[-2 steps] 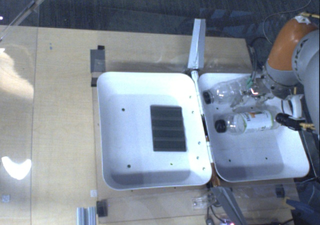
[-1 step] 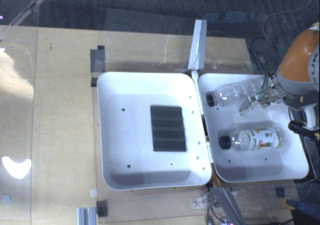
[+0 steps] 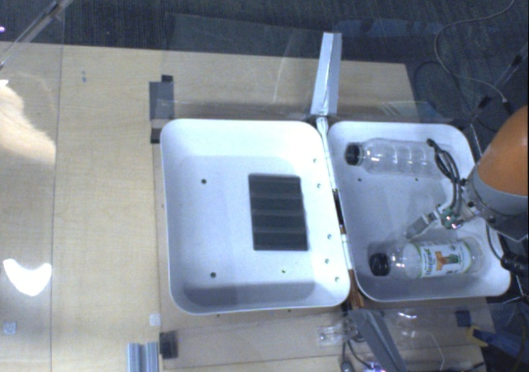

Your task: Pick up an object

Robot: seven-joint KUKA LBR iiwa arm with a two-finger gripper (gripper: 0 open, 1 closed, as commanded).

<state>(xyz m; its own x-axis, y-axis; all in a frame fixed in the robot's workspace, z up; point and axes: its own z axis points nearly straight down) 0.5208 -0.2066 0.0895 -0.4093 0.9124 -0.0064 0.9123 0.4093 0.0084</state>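
Two clear plastic bottles lie in the right bin [image 3: 376, 207]. One bottle [image 3: 395, 155], with a black cap pointing left, rests along the far wall. The other bottle [image 3: 426, 260], also black-capped and carrying a green and orange label, lies near the front wall. My gripper [image 3: 436, 221] hangs low over the right part of this bin, just above the labelled bottle's upper side. The wrist with its orange band [image 3: 506, 162] enters from the right edge. Nothing is visibly held.
The left bin [image 3: 202, 221] holds a black ridged pad [image 3: 278, 212] at its middle. A black cable [image 3: 446, 165] loops from the wrist over the far bottle's base. A metal divider post [image 3: 326, 73] stands behind the gap between the bins.
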